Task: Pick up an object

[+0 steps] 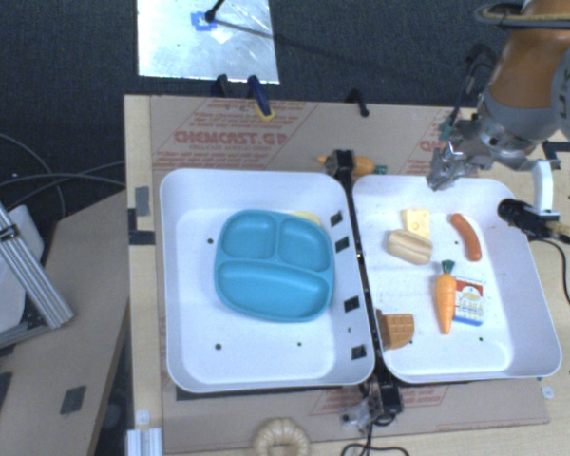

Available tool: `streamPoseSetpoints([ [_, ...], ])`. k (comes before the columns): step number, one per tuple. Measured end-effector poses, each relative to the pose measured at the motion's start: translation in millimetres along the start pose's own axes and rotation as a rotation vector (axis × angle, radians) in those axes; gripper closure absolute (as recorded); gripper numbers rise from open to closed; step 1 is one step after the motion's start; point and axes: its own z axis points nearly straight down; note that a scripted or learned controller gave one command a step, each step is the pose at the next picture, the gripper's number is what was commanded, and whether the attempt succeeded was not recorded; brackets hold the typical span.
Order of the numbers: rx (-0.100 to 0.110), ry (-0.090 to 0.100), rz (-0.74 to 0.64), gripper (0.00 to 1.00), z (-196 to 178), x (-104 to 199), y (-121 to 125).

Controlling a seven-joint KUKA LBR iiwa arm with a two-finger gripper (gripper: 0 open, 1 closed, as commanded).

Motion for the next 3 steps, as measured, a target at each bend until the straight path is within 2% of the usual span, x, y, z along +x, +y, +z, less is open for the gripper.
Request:
streamPoseSetpoints([
  [1,0.001,0.0,0.0,1.0,9,45,-13],
  [3,0.002,0.001,0.0,1.0,1,138,-50],
])
